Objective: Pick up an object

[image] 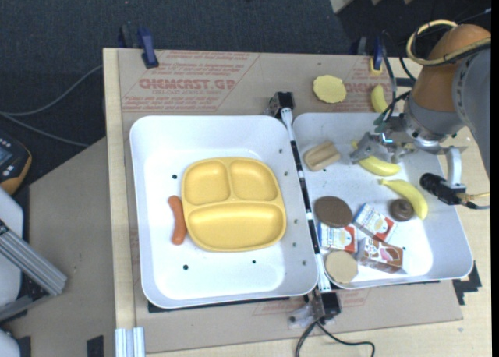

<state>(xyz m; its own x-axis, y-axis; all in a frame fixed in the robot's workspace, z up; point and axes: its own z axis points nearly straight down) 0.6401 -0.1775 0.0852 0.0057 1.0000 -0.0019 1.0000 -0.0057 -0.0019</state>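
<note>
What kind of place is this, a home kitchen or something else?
Probably a robot lab workbench, not a kitchen. A grey robot arm reaches over two white bins, which hold toy food such as a banana and a yellow divided plate. Blue clamps hold the board.

Left bin [148, 192]: divided tray [232, 203] at centre, sausage [177, 219] touching its left side. Right bin [448, 250]: bread piece [320, 155] far-left; two bananas [380, 165] [408, 195] right; possibly snack packets [373, 240] near front; round biscuit [333, 210] beside them
</note>
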